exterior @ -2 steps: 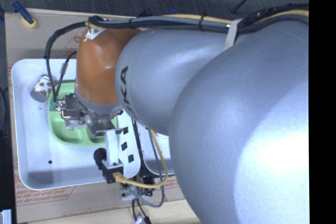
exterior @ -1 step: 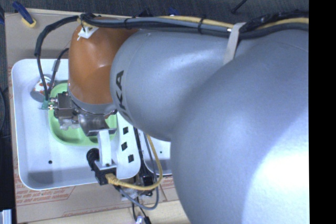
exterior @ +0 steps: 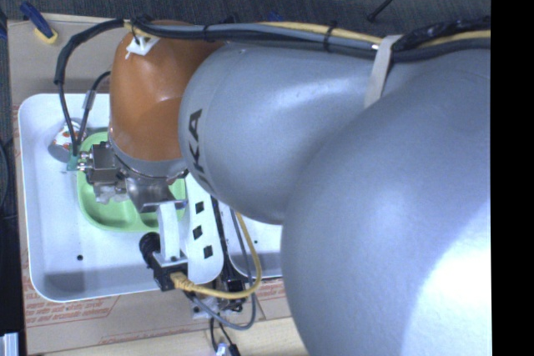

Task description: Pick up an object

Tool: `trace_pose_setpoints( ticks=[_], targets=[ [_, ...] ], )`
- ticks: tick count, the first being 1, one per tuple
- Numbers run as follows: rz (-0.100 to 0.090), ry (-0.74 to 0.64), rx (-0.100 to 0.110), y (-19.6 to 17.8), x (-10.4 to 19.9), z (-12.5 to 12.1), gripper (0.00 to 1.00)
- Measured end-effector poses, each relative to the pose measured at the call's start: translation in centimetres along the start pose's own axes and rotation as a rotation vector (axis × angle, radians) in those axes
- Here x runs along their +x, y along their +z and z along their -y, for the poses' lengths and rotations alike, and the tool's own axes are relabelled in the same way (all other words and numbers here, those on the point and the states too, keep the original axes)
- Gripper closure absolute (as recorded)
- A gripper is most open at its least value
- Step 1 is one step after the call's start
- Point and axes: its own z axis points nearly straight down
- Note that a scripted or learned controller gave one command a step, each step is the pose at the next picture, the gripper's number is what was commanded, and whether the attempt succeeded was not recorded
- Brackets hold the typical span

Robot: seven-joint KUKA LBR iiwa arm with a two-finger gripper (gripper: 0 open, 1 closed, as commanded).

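Pincer (exterior: 104, 179) state unclear, over pale green round dish (exterior: 104, 213) in left bin (exterior: 42, 179)

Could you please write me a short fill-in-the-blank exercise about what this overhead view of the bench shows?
1. The band above the arm's wrist is coloured ____.
2. The bin under the arm is coloured ____.
3. The round object lying in the bin beneath the wrist is coloured ____.
4. The arm hangs over the bin on the ____ side of the view.

Missing words: orange; white; green; left
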Motion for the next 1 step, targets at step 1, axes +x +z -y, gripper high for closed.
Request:
trace_pose_setpoints(
  ticks=[1],
  targets=[
    [0.0, -0.009, 0.001, -1.0, 0.07, -0.02, 1.0]
  ],
)
